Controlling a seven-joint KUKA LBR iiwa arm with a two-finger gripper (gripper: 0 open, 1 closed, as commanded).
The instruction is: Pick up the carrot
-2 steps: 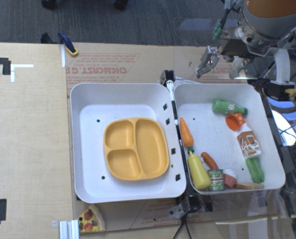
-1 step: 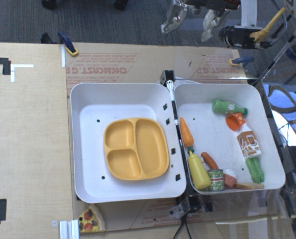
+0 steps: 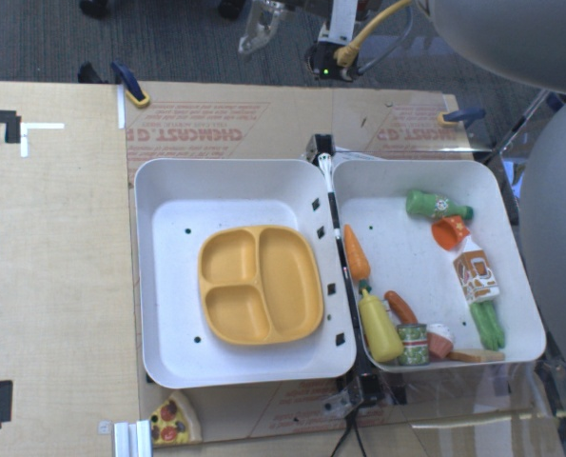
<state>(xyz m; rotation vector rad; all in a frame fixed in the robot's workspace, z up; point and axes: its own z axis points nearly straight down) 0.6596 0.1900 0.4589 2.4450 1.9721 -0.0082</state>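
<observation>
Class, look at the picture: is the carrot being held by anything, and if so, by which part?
Nothing holds it. The carrot lies loose in the right bin, against its left wall.

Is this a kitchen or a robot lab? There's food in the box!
Most likely a robot lab. The food looks like toys: a carrot and a yellow bottle in a white bin. The bins sit on cardboard clamped to a bench, with cables behind.
</observation>
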